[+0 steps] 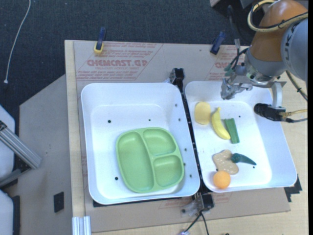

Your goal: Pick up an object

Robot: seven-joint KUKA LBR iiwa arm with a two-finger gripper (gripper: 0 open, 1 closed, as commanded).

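green divided plate point(149, 159) sits in left white bin point(98, 102), lower middle. right white bin point(279, 155) holds the pickables: yellow lemon point(202, 112) touching banana point(219, 125), dark green cucumber piece point(232, 130) just beside banana, beige cookie-like item point(225, 161), teal pepper point(243, 158) near it, orange point(222, 179) at bottom touching the beige item. tool point(230, 91) hangs over right bin's top rim, above the lemon, nothing seen in it; cannot tell if apart or together.

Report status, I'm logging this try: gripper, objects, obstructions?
Gripper above right bin's far edge, holding nothing. Banana, lemon untouched. Nothing blocking.
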